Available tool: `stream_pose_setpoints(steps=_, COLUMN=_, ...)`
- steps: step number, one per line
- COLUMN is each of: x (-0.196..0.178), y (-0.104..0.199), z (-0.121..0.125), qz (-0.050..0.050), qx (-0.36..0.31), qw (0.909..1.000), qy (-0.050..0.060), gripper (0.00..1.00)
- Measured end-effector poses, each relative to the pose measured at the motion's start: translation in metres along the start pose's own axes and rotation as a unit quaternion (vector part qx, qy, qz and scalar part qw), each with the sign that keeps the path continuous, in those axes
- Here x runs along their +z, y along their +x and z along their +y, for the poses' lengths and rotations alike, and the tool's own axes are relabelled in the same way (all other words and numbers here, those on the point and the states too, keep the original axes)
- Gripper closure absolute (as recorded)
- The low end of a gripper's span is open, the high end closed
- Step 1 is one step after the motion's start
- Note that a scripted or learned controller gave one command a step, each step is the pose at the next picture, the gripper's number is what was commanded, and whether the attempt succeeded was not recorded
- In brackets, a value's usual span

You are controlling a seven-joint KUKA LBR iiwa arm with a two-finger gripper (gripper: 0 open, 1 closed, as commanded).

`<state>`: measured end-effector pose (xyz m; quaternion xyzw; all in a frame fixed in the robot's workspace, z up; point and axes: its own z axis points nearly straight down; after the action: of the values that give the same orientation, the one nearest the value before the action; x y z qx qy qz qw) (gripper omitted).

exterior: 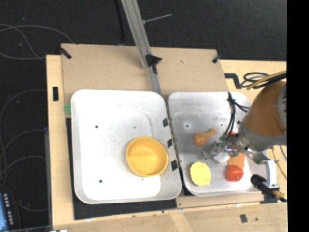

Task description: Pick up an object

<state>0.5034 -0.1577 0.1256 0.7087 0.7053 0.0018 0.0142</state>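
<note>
The arm (265, 115) was seen reaching in from the right over the right-hand bin (193, 105), with the gripper (223, 151) lowered near the bin floor, in the middle of the objects there. Whether it was spread or pressed together could not be told, since the tips were lost in a blur of metal and cable, and nothing could be made out between them.

Three small things were placed around it. An orange, drumstick-shaped toy (204, 137) lay just to the gripper's left and a little farther from the camera, its long axis slanted from a round head at lower left to a thin neck at upper right, the neck end pointing toward the gripper. A red and orange piece (235, 168) lay just beside the gripper on the near right. A yellow lump (200, 173) sat near the front wall, to the near left.

The left bin (96, 110) held a yellow bowl (147, 156), well apart from the gripper. The drumstick toy and the red piece were judged the nearest candidates.
</note>
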Motion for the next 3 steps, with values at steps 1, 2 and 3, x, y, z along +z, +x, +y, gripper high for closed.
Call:
stream_pose_setpoints(steps=1, x=0.026, y=-0.002, z=-0.001, qz=0.007, qx=-0.001, qw=0.9999, qy=0.012, gripper=0.00)
stream_pose_setpoints(steps=2, x=0.014, y=-0.002, z=0.001, qz=0.008, qx=0.001, qw=0.9999, qy=0.010, gripper=1.00)
stream_pose_setpoints(steps=3, x=-0.046, y=-0.009, z=0.011, qz=0.008, qx=-0.004, qw=0.9999, qy=0.007, gripper=1.00)
